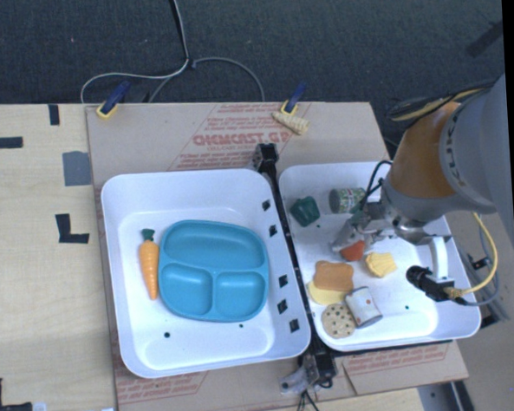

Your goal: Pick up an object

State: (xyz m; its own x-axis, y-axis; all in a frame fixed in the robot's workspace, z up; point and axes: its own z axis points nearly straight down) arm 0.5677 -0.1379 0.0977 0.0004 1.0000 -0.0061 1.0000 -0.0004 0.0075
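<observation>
Gripper lowered into right bin, over a small red object; finger state cannot be told.

Risk is judged as a missed or glancing grasp: the red object is crowded by a yellow piece just beside it and an orange-topped block near its lower left, so a neighbour may be nudged or pinched instead. A green object and a small jar are noted near the bin's top, a cookie and a grey can toward its lower edge. In the left bin, well apart, a blue divided plate and a carrot are seen. The divider between the bins limits approach from the left.
</observation>
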